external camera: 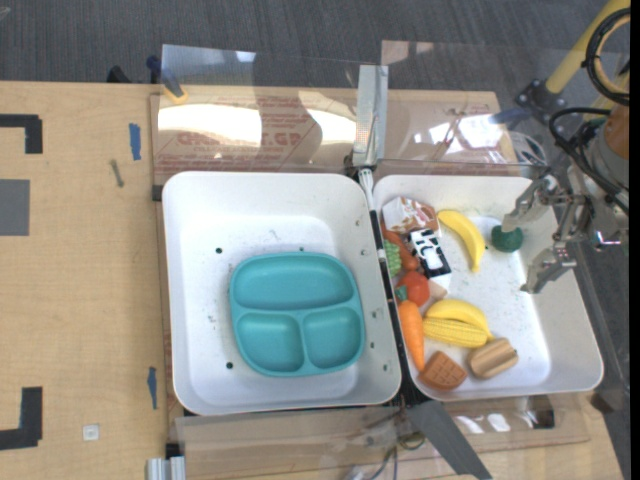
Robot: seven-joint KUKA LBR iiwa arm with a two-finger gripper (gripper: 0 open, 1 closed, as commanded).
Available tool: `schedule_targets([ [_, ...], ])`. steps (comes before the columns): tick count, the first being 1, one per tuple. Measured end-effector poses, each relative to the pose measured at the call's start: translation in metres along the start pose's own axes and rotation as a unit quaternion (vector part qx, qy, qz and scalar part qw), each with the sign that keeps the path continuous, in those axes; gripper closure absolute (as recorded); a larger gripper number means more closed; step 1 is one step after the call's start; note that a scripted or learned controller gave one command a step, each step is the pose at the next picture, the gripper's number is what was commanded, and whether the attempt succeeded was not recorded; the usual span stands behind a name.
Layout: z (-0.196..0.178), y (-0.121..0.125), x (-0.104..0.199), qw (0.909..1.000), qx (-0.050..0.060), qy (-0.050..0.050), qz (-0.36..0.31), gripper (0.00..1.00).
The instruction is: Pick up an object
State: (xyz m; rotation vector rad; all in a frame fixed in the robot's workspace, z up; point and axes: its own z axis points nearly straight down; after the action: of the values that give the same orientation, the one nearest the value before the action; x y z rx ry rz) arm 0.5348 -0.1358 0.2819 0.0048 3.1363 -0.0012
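The right bin (570, 353) holds several toy foods. A yellow banana (465, 236) lies near its middle, with a small green piece (507, 237) just to its right. Along the bin's left wall lie a black-and-white packet (430, 252), red pieces (415, 288) and an orange carrot (411, 333). A yellow corn cob (455, 323), a brown bread roll (492, 358) and a brown waffle piece (443, 370) sit at the front. My gripper (523, 256) hangs over the bin's right side, open, its upper finger (522, 211) close beside the green piece. Nothing sits between the fingers.
The left bin (190, 228) holds a teal divided plate (297, 310). A metal divider (368, 128) and clear sheets stand behind the bins. Cables and the arm's body (600, 168) crowd the right edge. Bare white floor shows in the right bin's far right part.
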Motion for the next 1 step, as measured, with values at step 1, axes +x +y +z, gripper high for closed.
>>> schedule_targets([
  [1,0.1819,-0.003,-0.0402,0.9999,-0.002,0.006,-0.008,0.0],
])
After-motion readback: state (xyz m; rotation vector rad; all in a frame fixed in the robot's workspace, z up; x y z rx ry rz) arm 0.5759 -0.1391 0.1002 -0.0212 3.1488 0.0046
